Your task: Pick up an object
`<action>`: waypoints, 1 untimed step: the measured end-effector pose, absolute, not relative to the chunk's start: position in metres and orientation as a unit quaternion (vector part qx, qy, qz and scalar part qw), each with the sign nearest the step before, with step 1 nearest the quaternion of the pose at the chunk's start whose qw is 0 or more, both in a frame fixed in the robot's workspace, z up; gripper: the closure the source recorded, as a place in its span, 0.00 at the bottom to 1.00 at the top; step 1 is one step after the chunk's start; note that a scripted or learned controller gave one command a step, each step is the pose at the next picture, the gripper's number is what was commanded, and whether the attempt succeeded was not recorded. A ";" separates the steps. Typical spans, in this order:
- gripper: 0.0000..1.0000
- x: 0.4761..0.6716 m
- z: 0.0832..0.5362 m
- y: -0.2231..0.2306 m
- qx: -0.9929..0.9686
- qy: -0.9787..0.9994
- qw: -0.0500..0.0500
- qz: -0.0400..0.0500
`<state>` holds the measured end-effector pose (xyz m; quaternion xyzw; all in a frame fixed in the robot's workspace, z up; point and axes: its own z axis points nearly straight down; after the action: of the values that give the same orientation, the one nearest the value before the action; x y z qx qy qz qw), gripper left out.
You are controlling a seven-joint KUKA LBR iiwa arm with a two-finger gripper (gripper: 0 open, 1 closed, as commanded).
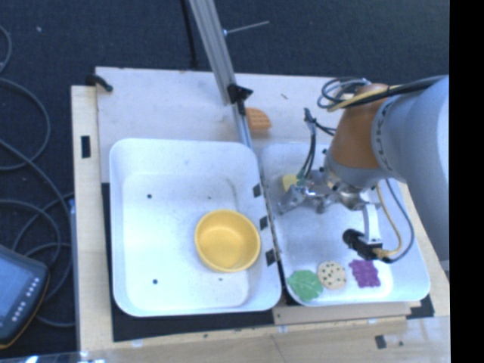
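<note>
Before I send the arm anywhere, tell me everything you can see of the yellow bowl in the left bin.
The yellow bowl is round, plain and one even yellow all over, plastic by the look of it. It stands upright, mouth up, nothing visible inside. It rests on the floor of the left bin, in the bin's near right part, close to the wall shared with the right bin. Nothing else touches it. The gripper is over in the right bin, well apart from the bowl.
</note>
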<state>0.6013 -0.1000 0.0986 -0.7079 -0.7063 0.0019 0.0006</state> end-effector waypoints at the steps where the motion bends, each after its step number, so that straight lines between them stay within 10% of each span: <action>1: 1.00 0.603 0.112 -0.101 -0.710 -0.704 -0.001 -0.001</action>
<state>0.6032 -0.1008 0.1121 -0.7101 -0.7041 -0.0008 -0.0014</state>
